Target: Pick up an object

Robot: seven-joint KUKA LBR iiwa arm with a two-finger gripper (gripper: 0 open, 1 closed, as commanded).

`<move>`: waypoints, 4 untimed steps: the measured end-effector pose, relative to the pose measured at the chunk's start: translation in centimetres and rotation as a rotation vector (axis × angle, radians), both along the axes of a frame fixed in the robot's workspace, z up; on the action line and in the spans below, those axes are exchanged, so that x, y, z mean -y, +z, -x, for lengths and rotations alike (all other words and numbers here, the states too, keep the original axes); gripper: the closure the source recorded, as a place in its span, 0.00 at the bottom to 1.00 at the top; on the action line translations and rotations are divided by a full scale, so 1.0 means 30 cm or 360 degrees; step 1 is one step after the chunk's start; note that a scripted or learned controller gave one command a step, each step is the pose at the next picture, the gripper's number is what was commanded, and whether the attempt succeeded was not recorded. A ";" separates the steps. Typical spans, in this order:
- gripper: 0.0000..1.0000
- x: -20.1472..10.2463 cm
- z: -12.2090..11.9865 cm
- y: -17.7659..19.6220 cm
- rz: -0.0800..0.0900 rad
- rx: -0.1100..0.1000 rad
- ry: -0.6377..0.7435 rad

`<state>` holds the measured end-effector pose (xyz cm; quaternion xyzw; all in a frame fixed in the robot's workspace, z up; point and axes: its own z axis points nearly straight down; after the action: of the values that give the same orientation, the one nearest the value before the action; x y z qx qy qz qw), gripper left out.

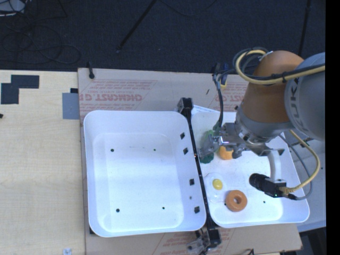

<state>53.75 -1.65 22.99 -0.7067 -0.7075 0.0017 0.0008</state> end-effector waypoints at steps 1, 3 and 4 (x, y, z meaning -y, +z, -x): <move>0.00 -0.194 0.211 0.375 -0.0007 0.0012 0.0011; 1.00 -0.126 0.208 0.056 -0.0002 -0.0007 -0.0006; 1.00 -0.121 0.030 0.466 -0.0001 0.0023 0.0001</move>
<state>52.86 1.99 36.98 -0.7066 -0.7076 -0.0035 -0.0040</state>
